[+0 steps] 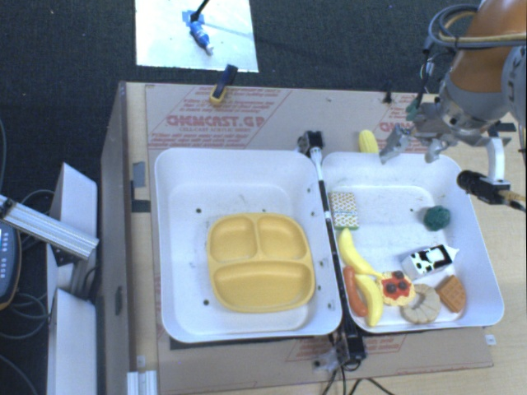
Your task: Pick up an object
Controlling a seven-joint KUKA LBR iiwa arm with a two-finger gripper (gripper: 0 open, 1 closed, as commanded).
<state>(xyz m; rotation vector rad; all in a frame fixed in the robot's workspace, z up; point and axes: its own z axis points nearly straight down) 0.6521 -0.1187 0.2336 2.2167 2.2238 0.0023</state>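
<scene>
My gripper [412,148] hangs above the back edge of the right bin [482,245], its two fingers spread apart with nothing between them. Below it in the right bin lie a checkered square pad [343,209], a green ball [437,216], a banana [355,256], a black-and-white carton [431,260], a red sausage [356,291], a pizza slice [395,287], a round cookie [422,304] and a brown waffle [452,293]. A yellow piece [368,142] sits just behind the bin's back rim, left of the gripper.
The left bin [177,220] holds a yellow divided plate [261,262]. A black clip [312,143] stands where the two bins meet at the back. Cardboard [247,113] lies under both bins. A white sheet [196,23] lies on the floor behind.
</scene>
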